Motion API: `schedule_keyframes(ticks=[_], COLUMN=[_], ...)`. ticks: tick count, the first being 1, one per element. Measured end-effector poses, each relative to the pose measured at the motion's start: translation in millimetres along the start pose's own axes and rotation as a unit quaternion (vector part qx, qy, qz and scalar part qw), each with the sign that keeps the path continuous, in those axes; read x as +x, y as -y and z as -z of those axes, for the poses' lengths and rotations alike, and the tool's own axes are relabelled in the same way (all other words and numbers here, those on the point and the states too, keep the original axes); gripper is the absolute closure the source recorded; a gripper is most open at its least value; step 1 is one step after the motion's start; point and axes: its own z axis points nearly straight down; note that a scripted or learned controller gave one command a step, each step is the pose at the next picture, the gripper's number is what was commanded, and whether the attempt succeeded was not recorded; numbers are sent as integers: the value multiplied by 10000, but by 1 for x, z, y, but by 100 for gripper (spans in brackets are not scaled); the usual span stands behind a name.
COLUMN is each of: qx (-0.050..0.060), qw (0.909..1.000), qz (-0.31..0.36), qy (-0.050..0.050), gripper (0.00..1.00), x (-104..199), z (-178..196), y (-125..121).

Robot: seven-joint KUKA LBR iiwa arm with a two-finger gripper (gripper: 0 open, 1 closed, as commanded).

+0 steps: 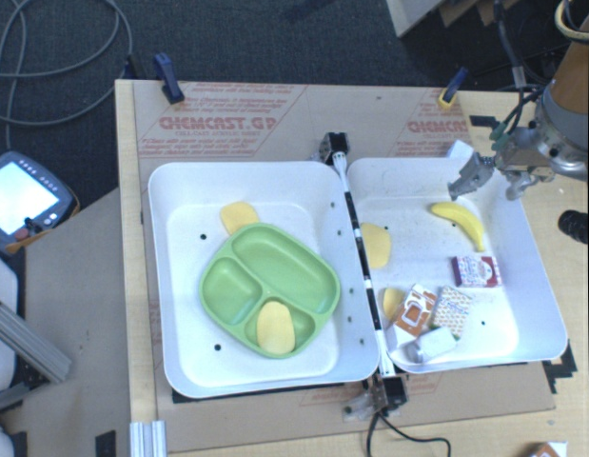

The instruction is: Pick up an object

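The gripper hung open and empty above the banana; nothing had been picked yet.

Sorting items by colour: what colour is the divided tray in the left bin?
Light green, seen clearly in the camera view: the divided tray.

Arm enters from right edge, upper part of camera view. Orange band visible at top right, grey wrist section below it. Wrist angled down-left. Gripper at end of wrist, two fingers spread apart, pointing downward, nothing between them. One finger toward left, other nearer wrist on right. Cables run along wrist from above. Gripper hangs apart from surface below, not touching anything.
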Motion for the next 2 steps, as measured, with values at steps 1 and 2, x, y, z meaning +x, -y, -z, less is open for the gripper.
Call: schedule_keyframes(ticks=[1,2], qx=[-29,-7], qw=[10000,10000], qz=[-3,5], qy=[14,4], gripper=[0,0], x=[-42,-68], z=[-165,-127], y=[-28,-63])
